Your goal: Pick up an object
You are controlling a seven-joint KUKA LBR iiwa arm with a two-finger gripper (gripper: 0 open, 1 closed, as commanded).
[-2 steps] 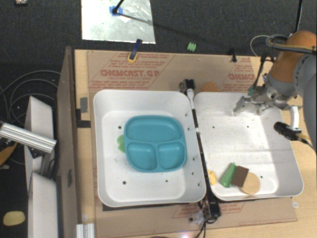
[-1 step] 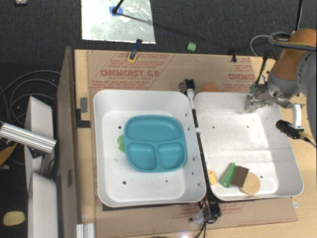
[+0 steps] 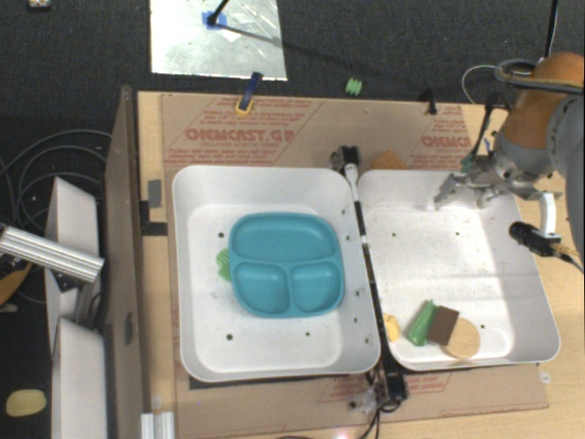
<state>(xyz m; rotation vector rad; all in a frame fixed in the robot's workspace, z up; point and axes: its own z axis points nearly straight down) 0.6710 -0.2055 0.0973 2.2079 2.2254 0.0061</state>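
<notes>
Several small objects lie along the near edge of the right bin (image 3: 457, 245): a green piece (image 3: 421, 323), a brown block (image 3: 445, 324), a tan round disc (image 3: 462, 339) and a small yellow piece (image 3: 392, 327). They touch or nearly touch one another. My gripper (image 3: 466, 193) hangs over the bin's far right part, well away from that cluster. It stands open with nothing between its fingers. The grey arm with its orange band (image 3: 535, 117) comes in from the right.
In the left bin (image 3: 196, 245) sits a teal divided plate (image 3: 285, 262), with a bit of green (image 3: 223, 263) peeking out at its left edge. A black divider (image 3: 361, 236) runs between the bins. Cables lie left of the bench.
</notes>
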